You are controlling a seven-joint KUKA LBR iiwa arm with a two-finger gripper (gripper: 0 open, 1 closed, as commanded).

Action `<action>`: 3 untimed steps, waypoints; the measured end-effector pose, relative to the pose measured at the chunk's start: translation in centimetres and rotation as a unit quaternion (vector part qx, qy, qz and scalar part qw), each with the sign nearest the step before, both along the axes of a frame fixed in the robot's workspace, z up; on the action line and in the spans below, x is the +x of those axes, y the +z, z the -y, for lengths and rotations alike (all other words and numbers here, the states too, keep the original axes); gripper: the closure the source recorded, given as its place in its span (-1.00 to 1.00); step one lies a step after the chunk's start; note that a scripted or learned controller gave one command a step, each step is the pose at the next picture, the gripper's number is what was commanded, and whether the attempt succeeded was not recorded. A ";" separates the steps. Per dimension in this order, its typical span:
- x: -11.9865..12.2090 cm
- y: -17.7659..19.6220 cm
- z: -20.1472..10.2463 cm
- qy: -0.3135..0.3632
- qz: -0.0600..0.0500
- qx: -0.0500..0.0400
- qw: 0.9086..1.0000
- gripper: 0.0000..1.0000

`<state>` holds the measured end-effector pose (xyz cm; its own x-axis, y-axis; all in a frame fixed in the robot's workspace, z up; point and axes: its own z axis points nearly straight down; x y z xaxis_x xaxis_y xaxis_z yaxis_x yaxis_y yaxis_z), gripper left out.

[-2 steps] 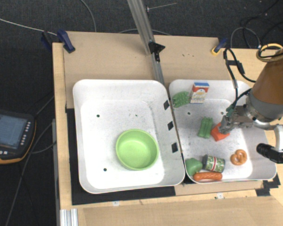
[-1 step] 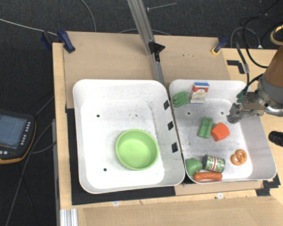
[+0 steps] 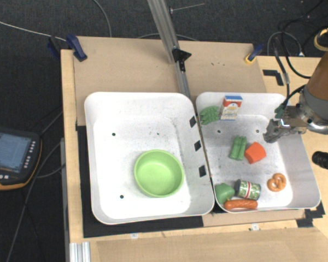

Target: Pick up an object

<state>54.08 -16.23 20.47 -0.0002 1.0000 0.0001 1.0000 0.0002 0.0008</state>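
Observation:
My gripper (image 3: pixel 273 131) hangs over the right side of the right bin (image 3: pixel 295 162), at the end of the grey arm coming in from the right. Nothing shows in it. Just left of it and lower lie an orange-red block (image 3: pixel 255 153) and a green ridged piece (image 3: pixel 238 148). At the bin's back stand a small white carton (image 3: pixel 231 107) and a green lumpy item (image 3: pixel 210 115). Along the front lie an orange pretzel-shaped ring (image 3: pixel 276 182), a green-labelled can (image 3: pixel 247 189), a green round piece (image 3: pixel 224 192) and a red sausage (image 3: pixel 241 204).
The left bin (image 3: pixel 115 119) holds a green bowl (image 3: pixel 158 172) near its front. A slanted metal pole (image 3: pixel 164 21) rises from between the bins at the back. A teach pendant (image 3: pixel 8 157) lies off the bench at left. Cables run at the back right.

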 end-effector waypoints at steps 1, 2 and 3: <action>1.2 1.5 -5.2 0.002 0.001 0.001 1.000 1.00; 2.8 1.3 -11.2 0.003 0.000 0.001 1.000 1.00; 5.1 2.8 -16.1 0.002 0.000 0.001 1.000 1.00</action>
<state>59.19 -0.13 23.24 -0.0051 1.0000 0.0015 1.0000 0.0050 0.0016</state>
